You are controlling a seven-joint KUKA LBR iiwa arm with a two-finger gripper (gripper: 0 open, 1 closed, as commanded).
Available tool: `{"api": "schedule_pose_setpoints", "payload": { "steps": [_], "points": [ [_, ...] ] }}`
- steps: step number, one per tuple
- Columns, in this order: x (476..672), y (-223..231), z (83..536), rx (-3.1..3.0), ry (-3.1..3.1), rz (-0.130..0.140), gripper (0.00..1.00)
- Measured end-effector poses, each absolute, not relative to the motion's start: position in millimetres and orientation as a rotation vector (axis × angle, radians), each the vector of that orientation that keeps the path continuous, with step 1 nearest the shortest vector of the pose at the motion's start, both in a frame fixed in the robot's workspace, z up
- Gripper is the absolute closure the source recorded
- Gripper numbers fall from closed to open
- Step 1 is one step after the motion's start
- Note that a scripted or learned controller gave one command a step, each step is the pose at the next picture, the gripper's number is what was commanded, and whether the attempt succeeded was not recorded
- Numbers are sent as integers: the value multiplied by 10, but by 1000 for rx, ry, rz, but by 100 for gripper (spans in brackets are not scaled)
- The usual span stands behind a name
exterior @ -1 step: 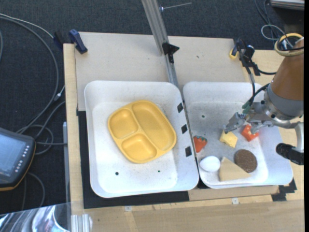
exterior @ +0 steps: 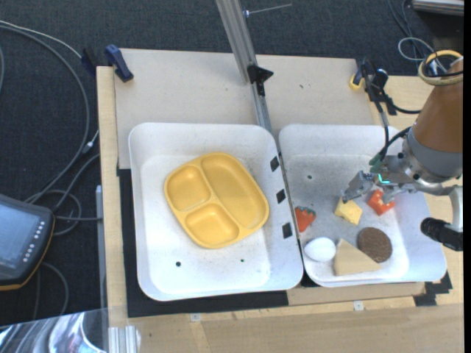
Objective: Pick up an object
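My gripper hangs over the right bin, near its right side, and it is open. A small red piece lies right under it, partly covered by the fingers, and nothing is visibly lifted. Just to the left, on the bin floor, sits a yellow cube. Nearer the front edge lie a brown round disc, a tan wedge and a white egg-like ball. A red and green piece rests against the bin's left wall.
The left bin holds a yellow three-compartment plate. A grey metal pole slants across the bench to the ridge between the bins. Cables and a clamp sit at the back right corner.
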State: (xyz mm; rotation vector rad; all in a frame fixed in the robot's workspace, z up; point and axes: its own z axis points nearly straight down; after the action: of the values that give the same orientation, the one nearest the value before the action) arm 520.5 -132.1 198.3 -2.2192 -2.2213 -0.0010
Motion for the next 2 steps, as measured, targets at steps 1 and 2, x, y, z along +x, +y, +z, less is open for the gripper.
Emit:
{"api": "schedule_pose_setpoints", "payload": {
  "steps": [1, 2],
  "points": [
    [5263, -1356, 1523, -2217, -2217, 5, 0],
    [5249, -1347, 992, -2216, -2216, 5, 0]
  ]
}}
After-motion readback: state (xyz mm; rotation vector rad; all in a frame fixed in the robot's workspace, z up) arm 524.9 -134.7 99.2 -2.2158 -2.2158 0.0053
